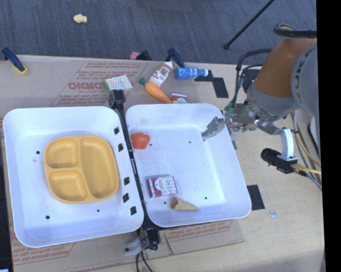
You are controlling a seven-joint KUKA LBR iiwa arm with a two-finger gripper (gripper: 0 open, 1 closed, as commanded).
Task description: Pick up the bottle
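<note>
Claw [214, 128]: at right bin's [230, 175] right rim, holding nothing; whether its tips are apart cannot be told. Bottle [189, 73]: lying on tabletop [274, 235] beyond the 2 bins, untouched. Status: approach and grasp both outstanding.

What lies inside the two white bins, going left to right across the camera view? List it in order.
Yellow divided tray → red tomato → small red carton → ice cream cone → gripper, over the right bin's right rim.
</note>
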